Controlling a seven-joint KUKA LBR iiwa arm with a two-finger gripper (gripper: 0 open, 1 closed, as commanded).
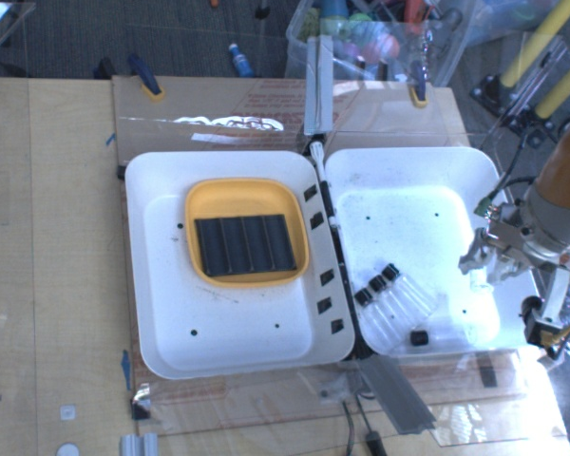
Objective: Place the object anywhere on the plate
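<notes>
We see a yellow plate (pixel 247 228) in the left bin (pixel 161 331), with a black ribbed block (pixel 245 245) lying flat across its middle. Our gripper (pixel 489 259) hangs over the right edge of the right bin (pixel 408 183); we cannot tell how it is set or whether it grasps anything. Small black pieces (pixel 376 283) lie near that bin's front.
</notes>
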